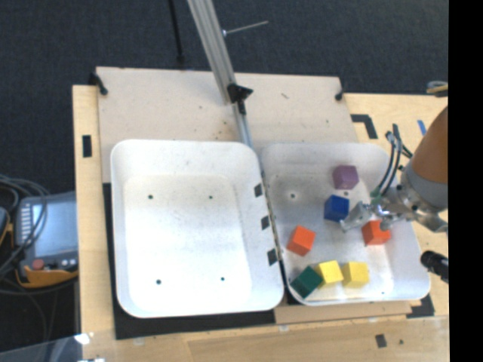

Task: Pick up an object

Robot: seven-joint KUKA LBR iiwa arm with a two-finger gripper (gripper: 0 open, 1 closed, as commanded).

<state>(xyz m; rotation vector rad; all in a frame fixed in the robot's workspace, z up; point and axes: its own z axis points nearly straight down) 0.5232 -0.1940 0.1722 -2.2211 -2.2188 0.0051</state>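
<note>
Dark carpet floor [90,21] surrounds a light wooden bench [87,202]; a slanted aluminium rail [211,40] rises behind it.

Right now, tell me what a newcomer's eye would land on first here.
The bright blocks clustered in the right bin: a purple block at the back, a blue block and orange block mid-bin, green and two yellow along the front. Then the gripper, low over a red-orange block at the right.

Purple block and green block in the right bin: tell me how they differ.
The purple block is pale violet and sits near the bin's far wall; the green block is dark and sits at the near edge. The green block touches a yellow block; the purple block stands alone. Both are small cubes.
</note>
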